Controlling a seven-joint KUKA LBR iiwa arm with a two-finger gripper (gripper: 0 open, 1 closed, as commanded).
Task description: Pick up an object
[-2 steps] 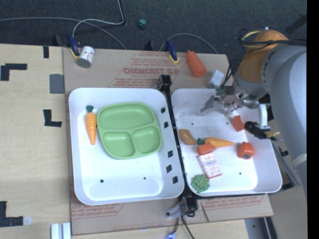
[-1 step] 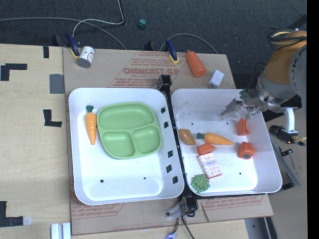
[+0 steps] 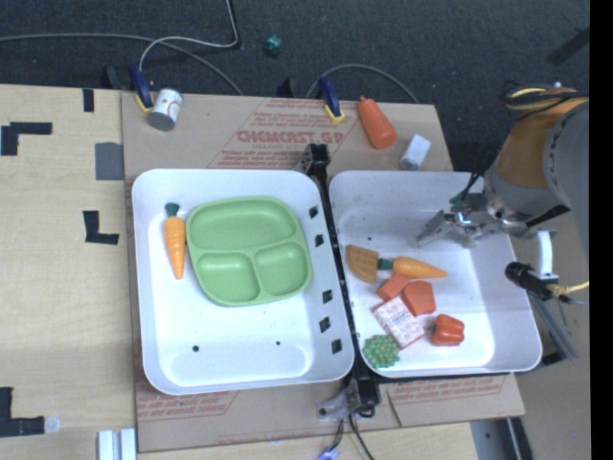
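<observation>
Camera view: we see the gripper (image 3: 442,224) with jaws spread and holding nothing, above the right bin (image 3: 498,353). The toy carrot (image 3: 418,268) lies at its 7 o'clock, touching crowded neighbours; we judge a descent could nudge them or close on nothing.

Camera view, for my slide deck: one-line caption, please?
Grey KUKA arm's gripper hovers open over right white bin of toy food; green divided plate fills left bin.
</observation>
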